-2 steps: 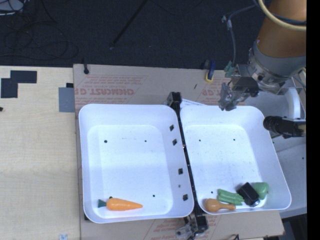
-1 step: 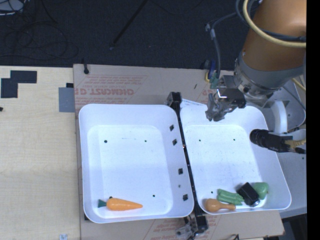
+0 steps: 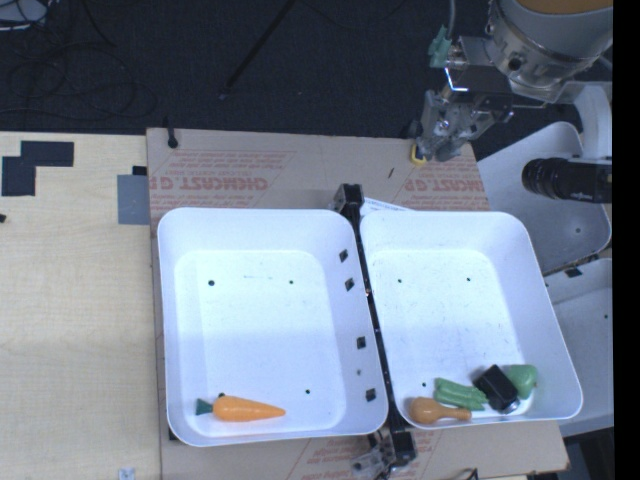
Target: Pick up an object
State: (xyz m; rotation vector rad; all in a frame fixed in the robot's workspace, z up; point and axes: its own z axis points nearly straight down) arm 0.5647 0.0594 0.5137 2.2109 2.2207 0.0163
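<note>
The orange carrot (image 3: 247, 409) lies flat near the front edge of the left bin (image 3: 180, 268), in its front left corner. Its long axis runs almost parallel to that front wall, with the green stem end toward the left and the tapered tip pointing right. It is the one thing in this bin, and it rests apart from the walls.

The right bin (image 3: 540, 268) holds four things, bunched in its front right corner: a tan pear-shaped piece (image 3: 437, 411) whose narrow end points right, a green pod-like piece (image 3: 460, 394) lying slantwise just behind it, a black block (image 3: 496, 387) tilted against the pod, and a light green rounded piece (image 3: 522, 376) touching the block on its far side.

The gripper (image 3: 440, 146) hangs above the bench behind the right bin, well apart from the carrot and from the cluster. Nothing is seen between its fingers, and how far they are spread cannot be made out.

The two white bins sit side by side on a sheet of brown cardboard (image 3: 270, 173) printed with red lettering, joined along the middle by a black clamp strip (image 3: 352, 258). The cardboard lies on a pale wooden bench (image 3: 70, 318) bearing dark and grey patches. Beyond it the floor is dark, with cables (image 3: 60, 13) trailing across it.
</note>
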